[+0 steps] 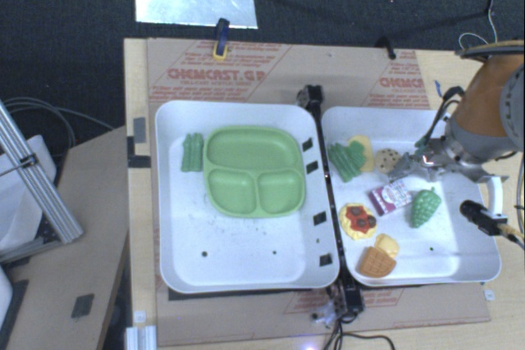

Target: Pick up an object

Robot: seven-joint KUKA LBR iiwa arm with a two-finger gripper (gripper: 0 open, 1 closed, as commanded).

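**Gripper low over the right bin, above the cookie and packet**

You have the arm point(492, 106) reaching in from the right, its orange band above the grey wrist. The gripper point(408, 168) sits low over the right bin point(484, 258), near its middle. Its tips lie just beside the cookie point(387, 158) and just above the packet point(390, 197). You cannot tell from this view whether the jaws are apart or together, and nothing is seen between them.

In the right bin you will find the toys spread out. A dark green vegetable point(344, 161) lies at the far left, touching a yellow-green piece point(360, 150) behind it. The cookie is just right of these. The packet, pink and white, lies near the centre, with the green grapes point(423, 207) just to its right. The pizza slice point(358, 220) lies left of the packet. Near the front wall are a small yellow piece point(386, 244) and a waffle point(376, 262), touching each other.

In the left bin point(176, 258) you see a green divided plate point(253, 171), with a green bean bundle point(192, 152) just beside its left edge.
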